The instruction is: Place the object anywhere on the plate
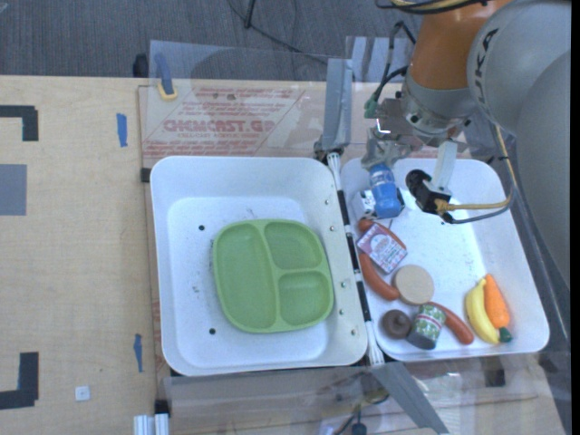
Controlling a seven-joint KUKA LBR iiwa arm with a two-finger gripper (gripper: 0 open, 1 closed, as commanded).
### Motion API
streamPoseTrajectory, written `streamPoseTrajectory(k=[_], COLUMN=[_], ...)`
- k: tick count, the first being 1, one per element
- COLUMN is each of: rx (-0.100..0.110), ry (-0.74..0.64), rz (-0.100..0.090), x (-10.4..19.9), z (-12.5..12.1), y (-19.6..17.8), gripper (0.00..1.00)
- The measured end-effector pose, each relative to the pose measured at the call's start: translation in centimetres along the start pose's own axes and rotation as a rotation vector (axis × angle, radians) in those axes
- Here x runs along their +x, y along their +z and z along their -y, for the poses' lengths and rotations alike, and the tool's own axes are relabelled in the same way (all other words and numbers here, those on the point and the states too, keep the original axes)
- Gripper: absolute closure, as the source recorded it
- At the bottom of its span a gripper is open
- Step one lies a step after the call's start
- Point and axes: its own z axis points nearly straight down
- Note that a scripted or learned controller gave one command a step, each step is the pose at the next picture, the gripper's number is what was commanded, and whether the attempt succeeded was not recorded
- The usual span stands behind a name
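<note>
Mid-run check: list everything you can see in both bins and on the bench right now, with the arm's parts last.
Plate: 1, green, three compartments, in the left bin.
Left bin: 1, white, left of the right bin.
Right bin: 1, white, holds the small items.
Bottle: 1, blue, top left of the right bin, under the gripper.
Packet: 1, red and white, below the bottle.
Sausages: 2, red-orange, one by the left wall, one near the can.
Round disc: 1, tan, mid bin.
Doughnut: 1, brown, front of the bin.
Can: 1, green with red label, beside the doughnut.
Banana: 1, yellow, right side.
Carrot: 1, orange, against the banana.
Gripper: 1, grey, over the bottle.
Arm: 1, grey with orange band, from the right.
</note>
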Motion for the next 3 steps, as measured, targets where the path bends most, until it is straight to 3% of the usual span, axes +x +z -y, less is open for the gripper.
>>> streamPoseTrajectory(k=[1,2,3], rx=[0.005,0.006,0.001], ry=[-0.097,-0.184,0.056], rz=[-0.002,-0.002,0.000], x=[4.6,5.3,1.6], z=[6.3,7.3,4.4], y=[1.0,2.8,2.8], gripper=[1.00,1.00,1.00])
